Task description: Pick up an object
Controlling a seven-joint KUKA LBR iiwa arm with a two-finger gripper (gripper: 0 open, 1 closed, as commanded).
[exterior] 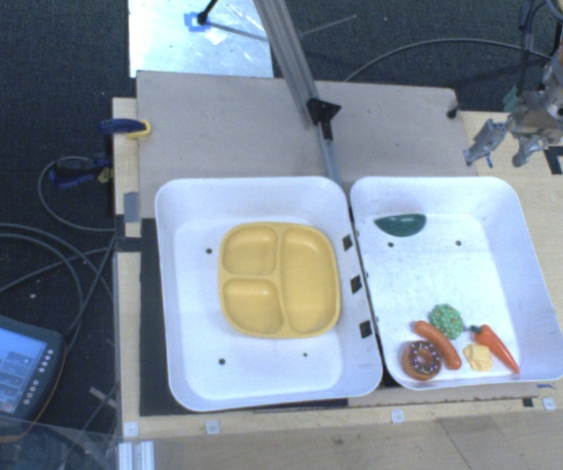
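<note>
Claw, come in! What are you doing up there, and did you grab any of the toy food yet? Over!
Claw open, holding nothing, past the right bin's far rim. Toy food untouched in near corner: donut, hot dog, broccoli, carrot. Nothing blocking.

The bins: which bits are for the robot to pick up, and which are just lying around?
For picking:
- doughnut
- sausage
- broccoli
- carrot
- yellow piece
- green bowl
- yellow tray

Lying about:
- clamps
- cables
- control pendant
</note>
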